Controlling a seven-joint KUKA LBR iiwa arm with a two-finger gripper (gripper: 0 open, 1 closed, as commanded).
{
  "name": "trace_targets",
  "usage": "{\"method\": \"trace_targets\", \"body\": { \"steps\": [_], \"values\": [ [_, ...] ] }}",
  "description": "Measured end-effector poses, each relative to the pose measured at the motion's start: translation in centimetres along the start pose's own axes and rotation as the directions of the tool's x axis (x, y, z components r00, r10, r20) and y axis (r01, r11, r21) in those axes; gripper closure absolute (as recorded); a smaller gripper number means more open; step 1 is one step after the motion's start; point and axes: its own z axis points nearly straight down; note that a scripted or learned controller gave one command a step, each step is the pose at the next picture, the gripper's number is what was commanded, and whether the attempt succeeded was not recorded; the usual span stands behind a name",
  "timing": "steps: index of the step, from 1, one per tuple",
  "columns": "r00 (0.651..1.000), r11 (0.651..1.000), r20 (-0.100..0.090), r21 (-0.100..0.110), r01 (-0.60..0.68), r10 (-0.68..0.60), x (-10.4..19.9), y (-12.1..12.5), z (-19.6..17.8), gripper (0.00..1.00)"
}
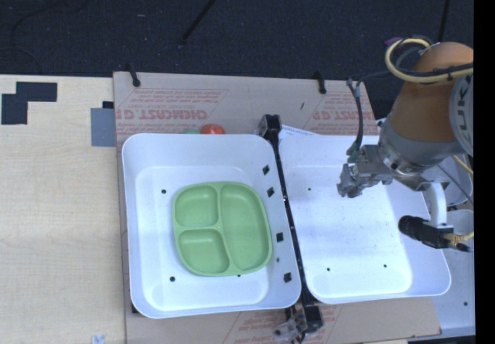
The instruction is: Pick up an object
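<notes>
While I watch from the overhead camera, I see the green plate [222, 228] lying flat in the left bin [147, 180], roughly at its middle. It is a rounded rectangle with three compartments, two smaller ones on its left side and one long one on its right. Its long axis runs from the bin's far edge toward the near edge, tilted slightly so the near end leans right.

My gripper [349, 182] hangs over the right bin [387, 273], near that bin's far right part, well apart from the plate. I cannot tell whether the fingers are apart or together; they are dark and small against the wrist.

Both bins sit side by side on a sheet of printed cardboard [201, 107], joined by a black divider strip [282, 211]. A small red-orange object [212, 131] peeks out just behind the left bin's far rim. To the left the counter [54, 219] is pale wood; beyond it the floor is dark carpet with cables.
</notes>
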Motion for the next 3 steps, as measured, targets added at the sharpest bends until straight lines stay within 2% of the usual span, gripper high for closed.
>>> {"method": "trace_targets", "body": {
  "steps": [2, 3],
  "values": [
    [1.000, 1.000, 0.001, 0.000, 0.001, -0.001, 10.1, 3.9, 1.2, 1.00],
    [1.000, 1.000, 0.001, -0.001, 0.000, 0.000, 15.1, 4.6, -0.2, 1.00]
  ]
}}
